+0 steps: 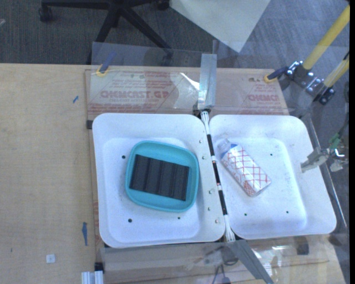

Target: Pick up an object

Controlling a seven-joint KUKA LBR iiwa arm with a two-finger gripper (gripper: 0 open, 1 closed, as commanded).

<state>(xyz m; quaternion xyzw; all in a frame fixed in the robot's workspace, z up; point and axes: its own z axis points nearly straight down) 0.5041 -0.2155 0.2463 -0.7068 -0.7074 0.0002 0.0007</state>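
A wrapped packet [244,171] lies in the right bin [319,216], a teal tray [162,176] in the left bin [108,222]. The pick looks not yet begun; next the gripper [324,158], its opening impossible to tell, must descend over one.

We see a wooden bench [39,166] with blue marks, grey carpet [66,39] behind it, black chair legs [119,22] at top left, a pale sheet [222,19] top centre, yellow poles [327,39] top right. Light is even.

Office chair [119,16] cut off by top edge; wrapped packet's [244,168] print perhaps too small.
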